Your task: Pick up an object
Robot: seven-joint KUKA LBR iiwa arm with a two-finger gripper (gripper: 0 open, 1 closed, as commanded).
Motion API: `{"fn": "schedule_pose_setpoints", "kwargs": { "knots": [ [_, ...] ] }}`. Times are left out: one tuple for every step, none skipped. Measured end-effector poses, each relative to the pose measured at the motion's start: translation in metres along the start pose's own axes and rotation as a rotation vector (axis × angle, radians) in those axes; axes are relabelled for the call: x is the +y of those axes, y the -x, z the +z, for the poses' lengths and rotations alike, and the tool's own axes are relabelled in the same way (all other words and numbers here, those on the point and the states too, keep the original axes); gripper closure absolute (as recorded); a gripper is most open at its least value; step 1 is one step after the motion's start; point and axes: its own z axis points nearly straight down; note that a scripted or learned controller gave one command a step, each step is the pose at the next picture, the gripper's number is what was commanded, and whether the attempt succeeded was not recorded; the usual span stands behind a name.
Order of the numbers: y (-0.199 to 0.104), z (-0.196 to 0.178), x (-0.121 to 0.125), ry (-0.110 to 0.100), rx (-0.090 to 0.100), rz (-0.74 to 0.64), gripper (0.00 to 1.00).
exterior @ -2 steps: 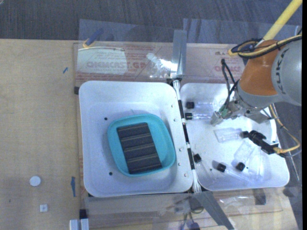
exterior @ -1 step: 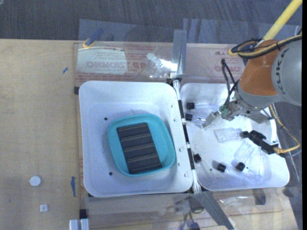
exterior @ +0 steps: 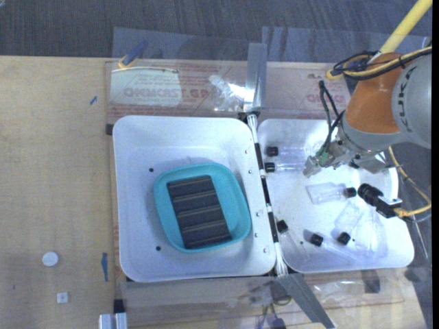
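Gripper (exterior: 321,162) low over the upper middle of the right bin (exterior: 406,251), hanging from the grey arm with its orange band (exterior: 372,105) at the right of the frame. Open or closed? Cannot tell from this angle. Poised just above a faint clear vial (exterior: 293,159) lying on the bin floor, close to it, contact unclear.

Starting at the bottom of the frame: bare tan bench (exterior: 55,184), with one small white disc (exterior: 50,258) at lower left and one tiny pale square chip (exterior: 62,297) just below it. One blue strip (exterior: 104,266) beside the left bin's lower corner.

Moving up: two shallow white bins side by side, touching along the middle seam. Left bin (exterior: 127,184) carrying one teal tray (exterior: 236,204), tilted a little, and on that tray one dark ribbed block (exterior: 199,211), four ridges counted.

Right bin holding the pickable things: clear vials with small black caps, six caps counted. Two caps near the seam at upper left of the bin (exterior: 272,150) (exterior: 270,166), one lower by the seam (exterior: 281,226), two along the bottom (exterior: 315,239) (exterior: 343,238), one in the middle (exterior: 350,192) on a clear vial body (exterior: 322,193) lying flat. Clear bodies hard to separate against the white, so no firm count there.

Farthest back: one lettered cardboard sheet (exterior: 158,91) under clear film behind the bins, one upright metal bracket (exterior: 256,74) at the seam, one yellow pole (exterior: 411,16) slanting into the upper right corner.
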Motion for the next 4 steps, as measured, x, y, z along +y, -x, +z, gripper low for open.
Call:
{"fn": "schedule_pose_setpoints", "kwargs": {
  "knots": [
    [0.078,-0.014,0.014,-0.011,0.003,-0.08,1.0],
    [0.078,-0.014,0.014,-0.011,0.003,-0.08,0.0],
    [-0.016,0.016,-0.004,-0.012,0.005,-0.164,0.0],
    [-0.016,0.006,-0.003,-0.008,0.004,-0.162,1.0]
  ]
}}
